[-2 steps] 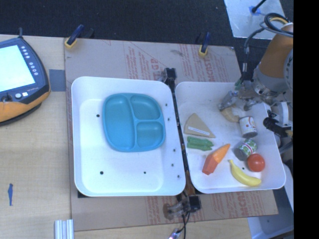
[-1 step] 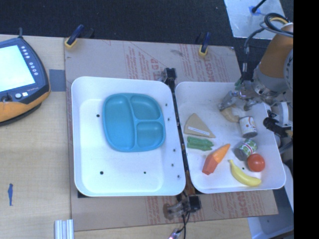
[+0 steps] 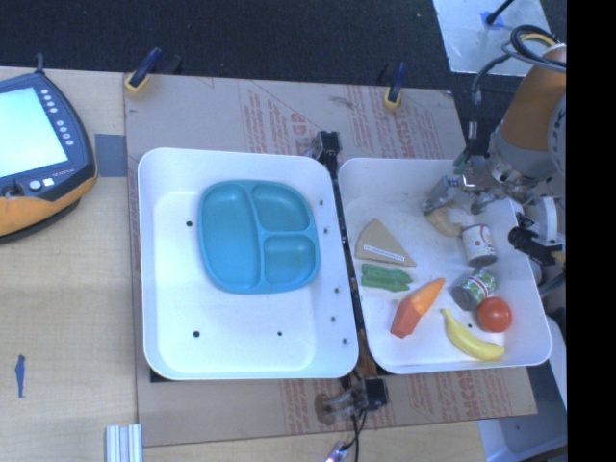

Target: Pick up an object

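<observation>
Left bin (image 3: 164, 258) has just a blue divided plate (image 3: 258, 235). Right bin (image 3: 371, 186) holds a sandwich wedge (image 3: 383, 243), green beans (image 3: 386, 277), carrot (image 3: 416, 307), banana (image 3: 471, 337), tomato (image 3: 494, 314), two cans. The gripper (image 3: 466, 189) sits low over a tan lump (image 3: 445, 221) near the back; can't tell its grip

Colours around the two white bins

Left bin (image 3: 159, 258) holds a light-blue divided plate (image 3: 258, 236); beside it, the right bin (image 3: 371, 349) carries a tan wedge (image 3: 383, 243), green beans (image 3: 385, 277), orange carrot (image 3: 416, 307), yellow banana (image 3: 472, 338), red tomato (image 3: 494, 314).
</observation>
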Available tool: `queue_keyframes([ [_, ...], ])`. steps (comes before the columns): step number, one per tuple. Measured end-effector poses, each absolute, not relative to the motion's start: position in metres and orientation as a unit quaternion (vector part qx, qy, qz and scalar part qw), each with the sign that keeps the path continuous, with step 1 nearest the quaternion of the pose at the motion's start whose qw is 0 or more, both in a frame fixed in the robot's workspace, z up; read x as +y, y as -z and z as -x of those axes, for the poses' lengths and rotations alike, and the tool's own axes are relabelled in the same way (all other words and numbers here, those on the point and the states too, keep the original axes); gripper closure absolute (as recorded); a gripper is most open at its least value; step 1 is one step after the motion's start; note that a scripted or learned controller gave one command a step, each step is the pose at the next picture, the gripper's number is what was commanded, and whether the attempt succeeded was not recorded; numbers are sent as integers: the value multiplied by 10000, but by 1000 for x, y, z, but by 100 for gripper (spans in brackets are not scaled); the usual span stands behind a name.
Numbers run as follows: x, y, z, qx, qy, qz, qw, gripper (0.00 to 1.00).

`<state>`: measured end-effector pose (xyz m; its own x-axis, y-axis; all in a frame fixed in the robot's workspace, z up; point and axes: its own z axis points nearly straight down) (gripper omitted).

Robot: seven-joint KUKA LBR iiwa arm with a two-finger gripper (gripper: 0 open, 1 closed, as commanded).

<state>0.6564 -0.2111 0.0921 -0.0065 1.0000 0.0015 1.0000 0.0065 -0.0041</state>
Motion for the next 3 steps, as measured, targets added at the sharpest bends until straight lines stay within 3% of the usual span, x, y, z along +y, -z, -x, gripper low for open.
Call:
queue_keyframes([
  [1,-211,-92,-656,-7094,-9,7048,20,0],
  [2,-212,-91,-552,-7089,-21,7053,18,0],
  [3,-212,-92,-607,-7087,-10,7055,10,0],
])
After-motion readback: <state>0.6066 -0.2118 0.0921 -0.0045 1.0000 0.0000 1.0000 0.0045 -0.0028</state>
